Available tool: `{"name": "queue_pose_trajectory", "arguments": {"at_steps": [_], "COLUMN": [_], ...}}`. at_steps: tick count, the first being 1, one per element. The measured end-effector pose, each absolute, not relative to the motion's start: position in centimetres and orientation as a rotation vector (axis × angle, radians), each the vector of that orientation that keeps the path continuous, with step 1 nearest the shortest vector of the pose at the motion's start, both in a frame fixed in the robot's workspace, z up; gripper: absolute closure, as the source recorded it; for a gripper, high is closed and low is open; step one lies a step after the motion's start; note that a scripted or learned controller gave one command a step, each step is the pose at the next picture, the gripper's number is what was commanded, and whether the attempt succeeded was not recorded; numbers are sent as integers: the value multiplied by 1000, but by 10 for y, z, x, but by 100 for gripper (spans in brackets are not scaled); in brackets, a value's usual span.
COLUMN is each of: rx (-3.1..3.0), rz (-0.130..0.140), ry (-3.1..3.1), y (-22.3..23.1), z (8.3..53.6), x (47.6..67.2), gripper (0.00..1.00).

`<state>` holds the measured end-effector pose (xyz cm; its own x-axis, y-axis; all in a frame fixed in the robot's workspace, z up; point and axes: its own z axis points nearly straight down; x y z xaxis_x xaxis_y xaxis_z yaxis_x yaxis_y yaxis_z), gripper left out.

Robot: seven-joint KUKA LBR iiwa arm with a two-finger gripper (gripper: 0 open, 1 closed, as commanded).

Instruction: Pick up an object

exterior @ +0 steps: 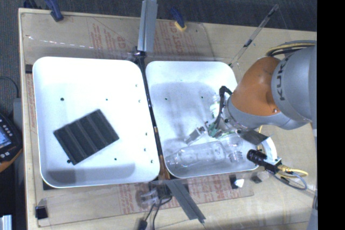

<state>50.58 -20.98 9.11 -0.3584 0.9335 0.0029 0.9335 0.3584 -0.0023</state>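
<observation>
A clear plastic bottle (pixel 200 157) lies on its side along the front wall of the right bin (pixel 178 78). My gripper (pixel 208 130) is low in that bin, just behind and above the bottle's right half, under the orange wrist band. A black ribbed rectangular panel (pixel 86 136) lies flat and slanted in the left bin (pixel 81 70), far from the gripper. Nothing is visibly held.
The two bins meet at a dark divider rim (pixel 151 116). Blue clamps (pixel 54 8) and a grey metal bar (pixel 146 24) stand at the bench's back edge. A thin rod (pixel 259 29) slants behind the right bin. Cables and small parts (pixel 280 169) lie at the front right.
</observation>
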Motion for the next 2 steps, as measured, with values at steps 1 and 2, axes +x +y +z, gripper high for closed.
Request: {"name": "queue_pose_trajectory", "arguments": {"at_steps": [1,2], "rx": [-1914,-1850], "rz": [0,2], "ry": [-2494,-2538], "y": [-212,-210], "z": [222,158], "x": [478,539], "gripper": [0,0]}}
